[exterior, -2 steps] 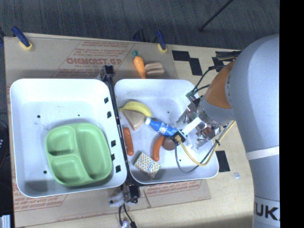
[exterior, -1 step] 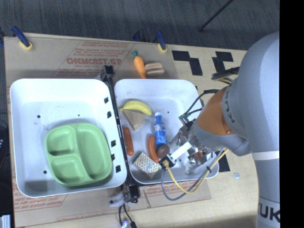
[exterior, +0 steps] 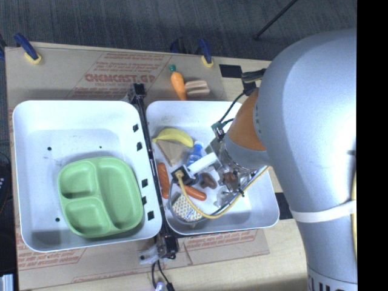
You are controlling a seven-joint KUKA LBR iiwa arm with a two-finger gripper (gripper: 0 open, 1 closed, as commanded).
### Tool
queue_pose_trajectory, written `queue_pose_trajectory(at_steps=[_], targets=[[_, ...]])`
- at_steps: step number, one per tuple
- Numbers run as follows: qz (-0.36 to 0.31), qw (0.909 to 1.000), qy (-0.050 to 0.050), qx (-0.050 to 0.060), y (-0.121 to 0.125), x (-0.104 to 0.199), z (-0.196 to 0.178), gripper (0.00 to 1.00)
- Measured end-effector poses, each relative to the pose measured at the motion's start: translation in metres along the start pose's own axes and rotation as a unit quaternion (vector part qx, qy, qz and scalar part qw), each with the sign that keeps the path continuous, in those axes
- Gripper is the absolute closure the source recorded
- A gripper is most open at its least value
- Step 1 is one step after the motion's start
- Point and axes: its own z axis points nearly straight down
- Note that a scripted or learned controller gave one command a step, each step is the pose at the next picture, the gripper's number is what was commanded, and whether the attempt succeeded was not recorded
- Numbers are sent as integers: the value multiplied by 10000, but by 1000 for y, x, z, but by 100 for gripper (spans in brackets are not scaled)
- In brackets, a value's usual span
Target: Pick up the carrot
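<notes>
Arm: my grey iiwa arm (exterior: 315, 132) sits closest to the lens and blocks the right side of the right bin; orange band visible above the wrist.
Bench: cardboard-covered top (exterior: 109, 71) carrying both bins.
Left bin (exterior: 36, 162): I see one green divided tray (exterior: 100, 196) in it.
Right bin (exterior: 260, 214): cluttered. Banana (exterior: 174, 138) near the top, a long orange-red piece (exterior: 163, 180) along the left wall, a sausage-like piece (exterior: 195, 193), a yellow cable looping low.
Gripper (exterior: 225, 183): down among the right-bin clutter. Fingers hidden by wrist and cabling; I cannot tell whether they are spread or closed, or whether anything sits between them.
Carrot (exterior: 177, 85): orange with a green tip, lying on the bench outside both bins, just beyond the right bin's far rim, beside a tan block (exterior: 197, 88).
Risk 1: gripper is well apart from the carrot; I judge a close here would take the wrong item.
Risk 2: the orange-red pieces could be mistaken for the target.
Risk 3: moving out could snag the cable or clip the bin rim.
</notes>
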Motion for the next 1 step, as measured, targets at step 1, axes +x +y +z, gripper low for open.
queue_pose_trajectory(at_steps=[1], targets=[[-20,10000,-12,19,0,0,-10,100]])
